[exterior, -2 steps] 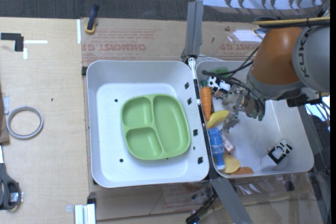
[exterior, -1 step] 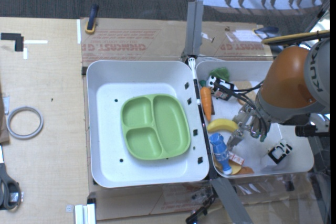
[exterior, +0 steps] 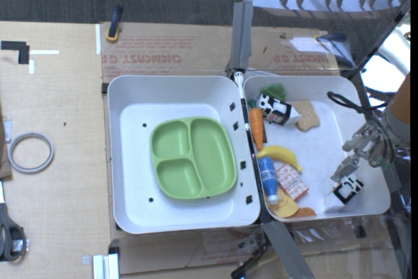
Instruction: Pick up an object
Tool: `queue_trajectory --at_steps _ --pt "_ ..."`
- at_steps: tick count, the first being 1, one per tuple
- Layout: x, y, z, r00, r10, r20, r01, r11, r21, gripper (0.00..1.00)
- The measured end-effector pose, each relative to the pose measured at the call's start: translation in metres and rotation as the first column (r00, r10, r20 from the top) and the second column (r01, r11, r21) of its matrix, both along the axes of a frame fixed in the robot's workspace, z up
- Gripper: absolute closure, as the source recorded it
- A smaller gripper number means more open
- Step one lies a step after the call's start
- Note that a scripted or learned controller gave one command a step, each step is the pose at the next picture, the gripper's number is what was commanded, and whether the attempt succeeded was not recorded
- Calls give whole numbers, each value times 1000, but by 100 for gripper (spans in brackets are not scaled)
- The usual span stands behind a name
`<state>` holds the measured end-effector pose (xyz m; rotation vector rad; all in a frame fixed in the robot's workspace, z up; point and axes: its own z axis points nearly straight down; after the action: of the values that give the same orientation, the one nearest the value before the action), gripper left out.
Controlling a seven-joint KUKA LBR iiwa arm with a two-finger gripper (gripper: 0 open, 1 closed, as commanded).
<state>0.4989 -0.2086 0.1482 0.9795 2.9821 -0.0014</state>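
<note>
Because the toys crowd the right bin's (exterior: pixel 326 91) left wall, your pincer (exterior: pixel 351 166), fingers spread and empty, hangs above the lone black-and-white toy (exterior: pixel 348 190).

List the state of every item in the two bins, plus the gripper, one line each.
green divided plate: flat in the left bin, right way up.
carrot: lying along the right bin's left wall.
banana: lying beside the blue tube.
blue tube: lying flat, capped.
red snack packet: lying flat.
cow toy: on its side.
black-and-white object: resting on the bin floor, below the gripper.
gripper: fingers open, holding nothing.
</note>
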Motion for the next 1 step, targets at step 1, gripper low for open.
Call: queue_trajectory --at_steps 1 --pt "-12 -13 -56 994 -109 -1 109 994 1 0"
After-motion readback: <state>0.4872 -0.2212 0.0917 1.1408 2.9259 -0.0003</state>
